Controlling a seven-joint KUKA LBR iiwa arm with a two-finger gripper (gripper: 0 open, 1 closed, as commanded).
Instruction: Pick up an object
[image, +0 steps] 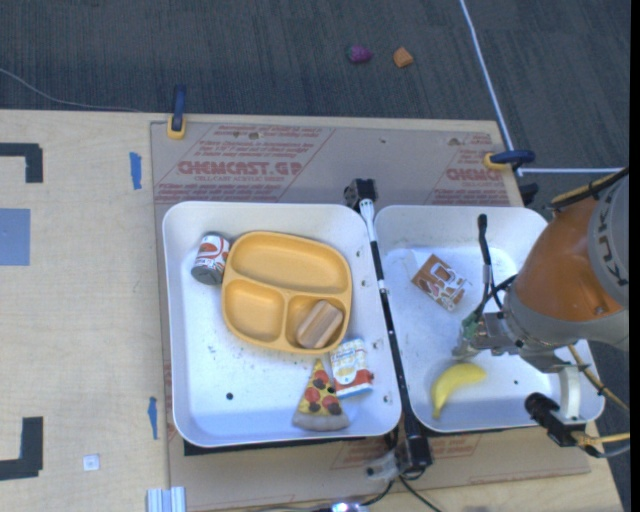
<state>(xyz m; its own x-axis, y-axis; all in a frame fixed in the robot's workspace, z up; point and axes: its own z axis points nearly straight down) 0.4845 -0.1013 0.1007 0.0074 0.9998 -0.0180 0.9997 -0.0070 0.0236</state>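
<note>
Beside one banana (455, 384), the arm (560, 290) perhaps hides its jaws.

Banana (455, 384) in R bin (400, 300)

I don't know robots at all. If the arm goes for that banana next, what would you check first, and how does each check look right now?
1. Banana in plain sight, nothing lying on it: ok.
2. Banana in the right bin, the side the arm reaches from: ok.
3. Arm's wrist already close above the banana: ok.
4. Gripper ready to close on it: cannot tell, the arm's body covers it.
5. Room around the banana: ok; the brown packet lies apart, farther back in the bin.
6. Banana near the bin's front wall, which may crowd the approach: cannot tell.
</note>
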